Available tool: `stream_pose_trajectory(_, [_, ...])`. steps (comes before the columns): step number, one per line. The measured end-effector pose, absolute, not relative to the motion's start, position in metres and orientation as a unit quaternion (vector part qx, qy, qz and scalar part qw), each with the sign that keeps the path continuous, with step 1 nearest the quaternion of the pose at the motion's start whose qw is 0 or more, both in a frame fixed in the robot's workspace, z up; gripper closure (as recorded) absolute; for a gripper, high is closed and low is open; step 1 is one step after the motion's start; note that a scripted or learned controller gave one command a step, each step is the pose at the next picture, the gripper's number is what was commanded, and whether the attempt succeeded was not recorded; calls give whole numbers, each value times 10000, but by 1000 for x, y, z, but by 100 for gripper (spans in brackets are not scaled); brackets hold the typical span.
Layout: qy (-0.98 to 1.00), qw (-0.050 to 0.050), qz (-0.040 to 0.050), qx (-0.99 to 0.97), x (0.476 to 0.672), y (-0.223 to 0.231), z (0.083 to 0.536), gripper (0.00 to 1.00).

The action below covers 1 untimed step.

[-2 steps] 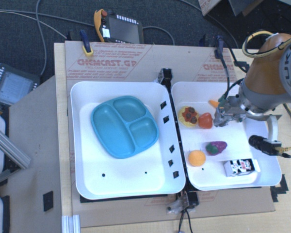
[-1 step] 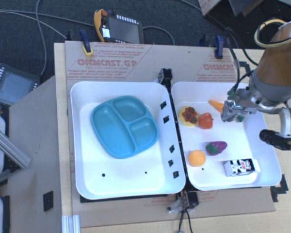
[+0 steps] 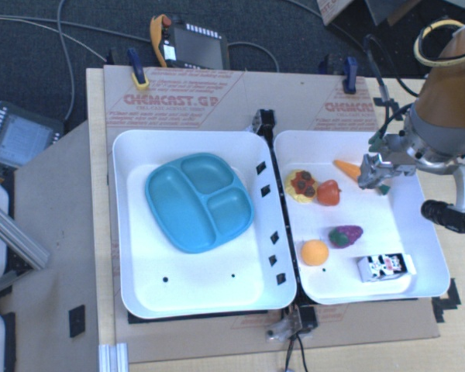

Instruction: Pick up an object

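Observation:
My gripper [image 3: 374, 178] hangs over the upper right part of the right bin [image 3: 426, 285], just right of an orange carrot [image 3: 346, 167]. Left of it lie a red pepper [image 3: 328, 193] and a small yellow pizza-like toy [image 3: 301, 185]. Lower down are a purple eggplant [image 3: 345, 235], an orange [image 3: 315, 253] and a small black-and-white milk carton [image 3: 386, 266]. I see nothing held between the fingers.
The left bin [image 3: 139, 285] holds a blue divided plate [image 3: 199, 201]. Black clips [image 3: 273, 239] run along the divider between the bins. Blue clamps [image 3: 139, 72] hold the board at the back. Cables and a pendant [image 3: 187, 45] lie beyond the bench.

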<state>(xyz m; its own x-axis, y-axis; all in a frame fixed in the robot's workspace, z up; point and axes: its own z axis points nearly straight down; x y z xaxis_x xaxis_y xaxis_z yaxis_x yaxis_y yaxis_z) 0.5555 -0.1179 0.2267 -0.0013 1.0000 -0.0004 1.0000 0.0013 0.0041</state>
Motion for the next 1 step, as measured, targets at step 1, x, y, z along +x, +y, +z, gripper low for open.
stream_pose_trajectory(1, [7096, -19, 8, 7046, 545, -58, 235, 100])
